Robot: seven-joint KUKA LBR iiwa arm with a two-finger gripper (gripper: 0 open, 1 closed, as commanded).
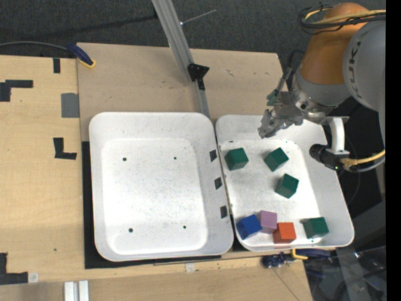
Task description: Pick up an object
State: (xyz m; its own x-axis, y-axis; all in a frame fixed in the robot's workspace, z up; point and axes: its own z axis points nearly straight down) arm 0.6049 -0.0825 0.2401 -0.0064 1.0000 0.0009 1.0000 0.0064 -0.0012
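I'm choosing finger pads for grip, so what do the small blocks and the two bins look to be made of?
The blocks, such as the orange block and purple block, look like painted wood or hard plastic: flat faces, crisp edges, dull even colour. Which one, I cannot tell. The right bin and left bin look like thin moulded white plastic: rounded corners, raised rims, slight sheen.

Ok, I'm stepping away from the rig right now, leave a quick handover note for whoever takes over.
Gripper: over the far edge of the right bin, nothing seen between its fingers; open or shut can't be told.
Things: all in the right bin. Four green cubes. Along the near edge, a blue cube, purple cube and orange cube clustered together.
Left bin: no cubes in it.
Done: nothing picked yet.
Left: grasp and lift one object; the green cubes near the gripper look easiest.
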